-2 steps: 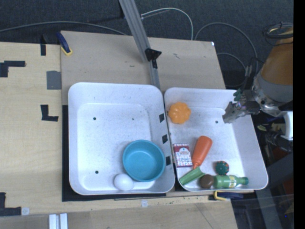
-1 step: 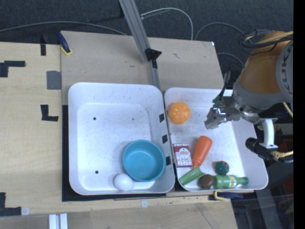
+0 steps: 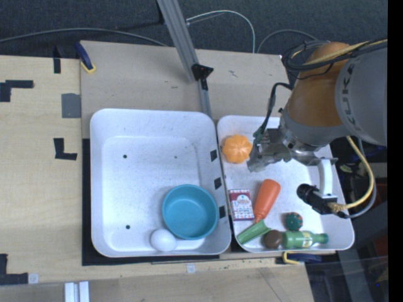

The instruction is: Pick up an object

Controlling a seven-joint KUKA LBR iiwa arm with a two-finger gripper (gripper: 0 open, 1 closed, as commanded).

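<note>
My gripper (image 3: 257,161) hangs over the upper part of the right bin (image 3: 287,182), just right of an orange (image 3: 236,148) and above the top end of a carrot (image 3: 267,198). The wrist body hides its tips from this angle. I see nothing held in it. Lower in the same bin lie a small red box (image 3: 241,205), a green bottle (image 3: 303,238) on its side, a brown round item (image 3: 272,238), a dark green ball (image 3: 293,220) and a green stick-shaped piece (image 3: 252,232).
The left bin (image 3: 101,168) holds a blue bowl (image 3: 189,211) and a white egg-like ball (image 3: 163,239) at its lower right. A grey pole (image 3: 179,30) slants down to the bins' shared top edge. Black cables loop around the arm at the right.
</note>
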